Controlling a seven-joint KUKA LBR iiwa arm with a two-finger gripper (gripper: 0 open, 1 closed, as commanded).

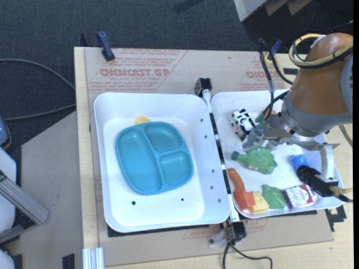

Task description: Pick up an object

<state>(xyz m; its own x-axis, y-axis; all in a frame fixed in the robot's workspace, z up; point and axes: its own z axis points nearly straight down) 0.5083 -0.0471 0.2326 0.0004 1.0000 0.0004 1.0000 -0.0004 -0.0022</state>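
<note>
My gripper [262, 139] hangs low over the right bin [224, 102], just above a green bottle-shaped toy [258, 159] that lies on its side. A black-and-white cow figure [241, 120] stands just left of the gripper. Nothing shows as held. Along the front of this bin lie an orange-red sausage shape [235, 178], a red and yellow block [251, 200], a green piece [273, 196] and a small red and white carton [299, 195]. A blue object [299, 161] sits at the right, under the wrist.
The left bin [106, 167] bears a blue divided plate [153, 156], with a small yellow thing [141, 119] peeking out behind it. A rail with black clamps [216, 144] separates the two bins. The arm covers the back right of the right bin.
</note>
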